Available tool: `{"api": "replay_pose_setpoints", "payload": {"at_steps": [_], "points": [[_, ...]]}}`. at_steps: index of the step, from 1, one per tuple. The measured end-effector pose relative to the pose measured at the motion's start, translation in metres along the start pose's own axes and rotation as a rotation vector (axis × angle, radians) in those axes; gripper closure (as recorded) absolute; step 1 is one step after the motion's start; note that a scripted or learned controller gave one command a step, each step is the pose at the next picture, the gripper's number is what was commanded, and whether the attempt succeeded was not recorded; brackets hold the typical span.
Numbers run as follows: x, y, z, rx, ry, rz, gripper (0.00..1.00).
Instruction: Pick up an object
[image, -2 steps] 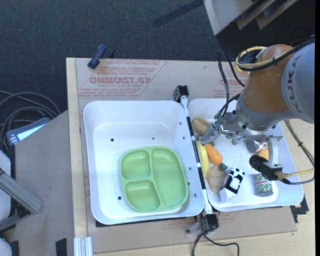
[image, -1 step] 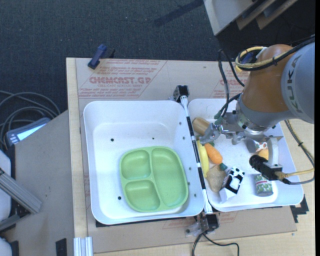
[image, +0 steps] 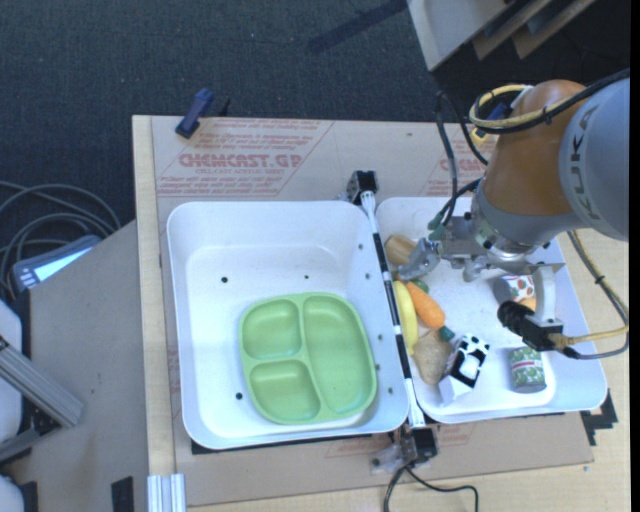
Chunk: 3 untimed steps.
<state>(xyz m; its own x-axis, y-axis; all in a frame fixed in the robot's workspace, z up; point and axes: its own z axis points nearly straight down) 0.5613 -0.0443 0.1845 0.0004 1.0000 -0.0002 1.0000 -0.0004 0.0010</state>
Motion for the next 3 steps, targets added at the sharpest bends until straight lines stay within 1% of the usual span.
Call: {"api": "replay_pose_setpoints", "payload": {"at_steps": [1,2,3], "points": [[0.007,-0.014,0.0,0.003,0.001,0.0,0.0],[-0.058,-0.004,0.08,0.005,0.0,0.002,0.0],[-0.054,-0.034,0.099,-0.001,-0.003,0.002,0.0]]}}
